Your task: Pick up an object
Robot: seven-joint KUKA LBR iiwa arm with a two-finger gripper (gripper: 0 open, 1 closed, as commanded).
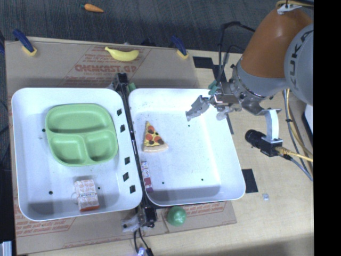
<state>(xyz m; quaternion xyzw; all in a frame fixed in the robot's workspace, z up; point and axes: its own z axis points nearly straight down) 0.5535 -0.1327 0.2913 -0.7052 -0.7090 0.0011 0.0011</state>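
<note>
The tool (196, 109) is seen over the right bin's (226, 159) far right part, its grip state indiscernible. The pizza slice toy (153, 137) is placed near that bin's left wall, bare floor around it.

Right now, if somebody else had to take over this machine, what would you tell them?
Gripper: over the upper part of the right white bin, nothing between its fingers; open or shut is unclear.
Things: a toy pizza slice lies at that bin's left side. The left white bin holds a green divided tray and a small wrapped packet. A yellow banana and a green ball lie outside the bins.
Done: nothing picked up.
Left: grasp and lift one object.
</note>
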